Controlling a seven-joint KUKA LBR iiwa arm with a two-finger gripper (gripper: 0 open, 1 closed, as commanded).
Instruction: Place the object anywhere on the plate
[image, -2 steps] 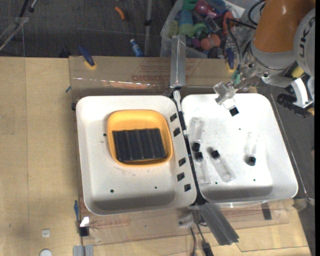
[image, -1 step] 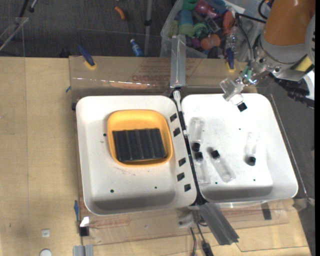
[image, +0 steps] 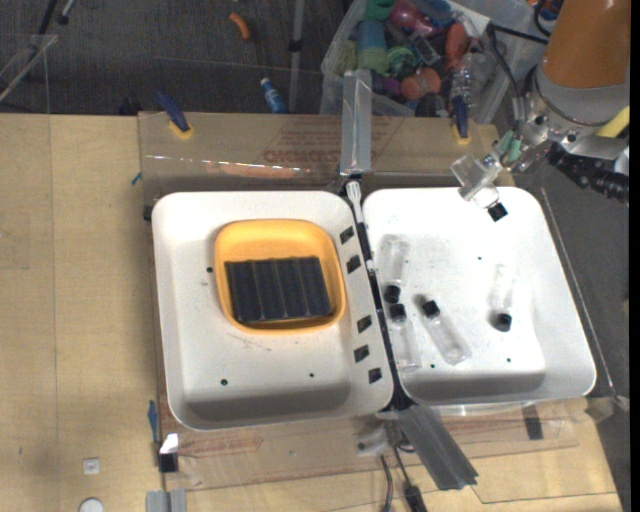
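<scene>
A yellow plate (image: 232, 250) sits in the left bin (image: 190, 300), with a black ridged block (image: 278, 288) lying on it. My gripper (image: 500, 160) hangs over the far edge of the right bin (image: 560, 290), well to the right of the plate. It is shut on a clear vial (image: 474, 176) with a black cap (image: 497, 211). The vial is tilted, cap end down, above the bin floor.
Several more clear, black-capped vials lie on the right bin's floor, such as one (image: 393, 256) by the divider and one (image: 500, 290) to the right. A row of black clips (image: 358, 292) runs along the divider between the bins. A tub of colourful clutter (image: 410, 45) stands behind.
</scene>
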